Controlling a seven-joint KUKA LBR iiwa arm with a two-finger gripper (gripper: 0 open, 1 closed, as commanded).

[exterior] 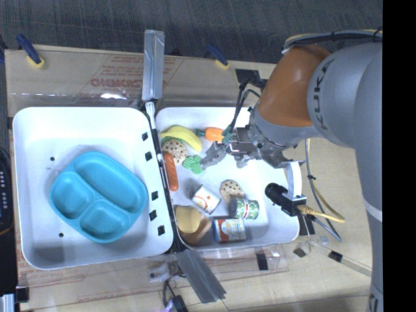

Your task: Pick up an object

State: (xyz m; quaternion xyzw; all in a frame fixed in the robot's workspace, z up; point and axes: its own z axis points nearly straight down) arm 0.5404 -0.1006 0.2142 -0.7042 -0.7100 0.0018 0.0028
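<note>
Although the task named no particular thing, the green toy vegetable [192,164] looked the likeliest candidate, since the hand [211,155] hung right beside it with its grey fingers spread apart and nothing between them. That green piece lay in the right bin [286,229], just right of the sausage [171,173] and below the banana [183,137]. It seemed light, hard plastic, probably slick and lumpy (a pinch across its narrowest part would likely hold best, and a glancing touch could send it skidding). Crowding was the risk: a cookie [173,147] sat just above the green piece, touching or nearly touching the banana, and a small carrot [213,134] lay to the banana's right. Further from the green piece, towards the bin's lower side, were a white carton [205,199], a second cookie [230,188], a green-labelled can [246,208], another can [229,230] on its side and a tan bread-like piece [188,220]. Left of the sausage, past the divider, the left bin [39,129] held a blue divided plate [97,194]. Both bins sat on the surface [78,70].
</note>
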